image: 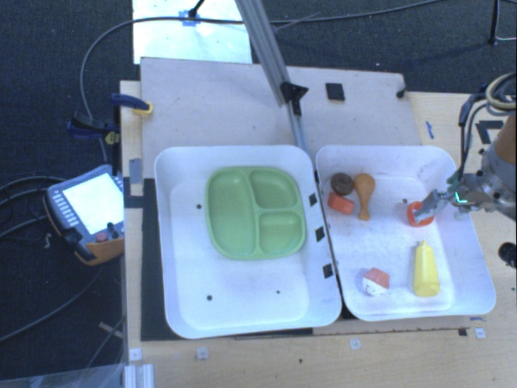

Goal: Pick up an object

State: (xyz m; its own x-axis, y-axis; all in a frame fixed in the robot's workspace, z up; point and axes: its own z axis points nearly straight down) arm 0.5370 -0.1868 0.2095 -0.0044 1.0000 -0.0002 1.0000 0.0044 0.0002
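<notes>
The right bin [472, 293] holds several small objects. A red piece [417, 214] lies near its right wall, and my gripper [432, 204] sits low right against it, reaching in from the right. I cannot make out whether the red piece is gripped. A yellow bottle [426, 270] lies below it toward the front. A small red and white piece [375, 281] rests at the front centre. At the bin's back left are a brown round object [342, 183], a tan wooden drumstick shape [364, 192] and a small orange cylinder [340, 204].
The left bin [186, 297] holds a green divided plate [255, 212]. A grey pole [266, 43] slants over the board behind the bins. A handheld pendant [87, 212] lies off the bench at the left.
</notes>
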